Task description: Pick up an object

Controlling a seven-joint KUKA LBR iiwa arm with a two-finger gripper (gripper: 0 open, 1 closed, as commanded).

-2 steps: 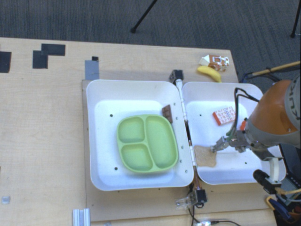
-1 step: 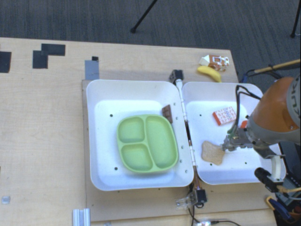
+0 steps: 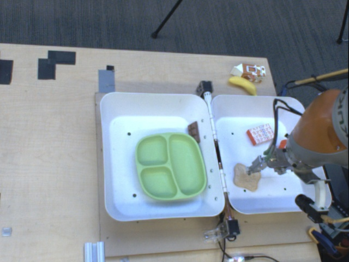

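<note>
In the right bin point(image 3: 240, 198) lies a tan, toast-like piece point(image 3: 246, 178) near the front left. A red and white packet point(image 3: 260, 134) rests farther back in the same bin. My gripper point(image 3: 255, 167) hangs low over the toast piece's right upper edge, its grey fingers reaching in from the orange-banded arm point(image 3: 322, 130) on the right. The fingers look close together just above the toast; nothing shows between them.
The left bin point(image 3: 117, 146) holds a green divided plate point(image 3: 170, 167) and a small brown item point(image 3: 193, 129) by the middle rim. A banana point(image 3: 242, 84) and a small carton point(image 3: 252, 70) lie on the bench behind the right bin.
</note>
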